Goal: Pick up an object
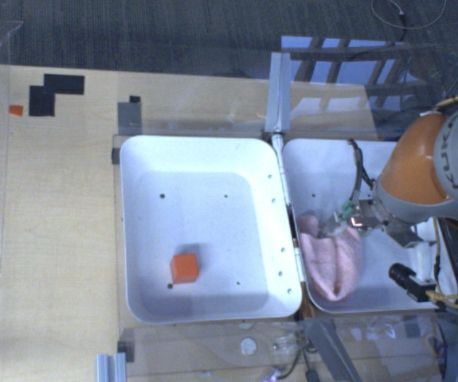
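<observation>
1. Progress looks early: nothing is seen lifted clear of either bin, so the pick is, as I judge it, not yet done.
2. Candidate objects are two. A pink cloth (331,263) lies crumpled in the right bin (324,169), toward that bin's 7 o'clock corner, close against the wall it shares with the left bin (197,153). An orange block (185,268) sits on the left bin's floor, also near 7 o'clock, well apart from the arm.
3. The gripper (350,220) hangs low over the right bin, at about 1 o'clock from the cloth's middle, just at the cloth's upper edge. Whether it touches the fabric is unclear.
4. Hand state: I cannot tell whether it is released or clenched; the wrist and orange band (416,165) crowd the spot.
5. Left to do, by my reading: secure a hold on the cloth, the nearest thing, and raise it off the bin floor.
</observation>
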Robot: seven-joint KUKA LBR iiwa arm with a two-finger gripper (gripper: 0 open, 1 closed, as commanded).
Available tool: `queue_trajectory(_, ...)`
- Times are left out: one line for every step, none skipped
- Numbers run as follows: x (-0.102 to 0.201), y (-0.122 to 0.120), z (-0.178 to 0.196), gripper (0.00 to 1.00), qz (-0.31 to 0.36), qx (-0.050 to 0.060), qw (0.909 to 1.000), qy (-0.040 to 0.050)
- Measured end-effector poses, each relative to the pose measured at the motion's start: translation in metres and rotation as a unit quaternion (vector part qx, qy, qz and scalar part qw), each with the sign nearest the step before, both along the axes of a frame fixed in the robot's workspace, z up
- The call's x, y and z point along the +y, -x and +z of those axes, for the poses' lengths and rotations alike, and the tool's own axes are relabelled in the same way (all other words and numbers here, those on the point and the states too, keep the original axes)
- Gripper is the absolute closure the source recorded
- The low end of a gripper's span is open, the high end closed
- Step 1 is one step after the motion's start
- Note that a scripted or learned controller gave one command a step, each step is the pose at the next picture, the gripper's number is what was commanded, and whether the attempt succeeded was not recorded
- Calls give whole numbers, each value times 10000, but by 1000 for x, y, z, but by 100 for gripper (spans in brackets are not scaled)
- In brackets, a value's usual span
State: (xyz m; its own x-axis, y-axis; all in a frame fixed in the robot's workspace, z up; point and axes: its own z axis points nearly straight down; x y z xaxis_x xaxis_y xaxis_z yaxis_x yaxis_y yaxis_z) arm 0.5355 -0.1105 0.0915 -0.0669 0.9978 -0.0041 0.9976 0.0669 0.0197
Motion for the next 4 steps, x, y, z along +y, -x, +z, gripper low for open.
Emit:
queue_trajectory(1,-4,13,100,12,-47,10000,1)
queue_trajectory(1,-4,13,0,13,-47,10000,1)
queue_trajectory(-22,-33,-2,0,-1236,33,9923,-25)
queue_trajectory(-6,-1,-1,0,-655,10,9979,-14)
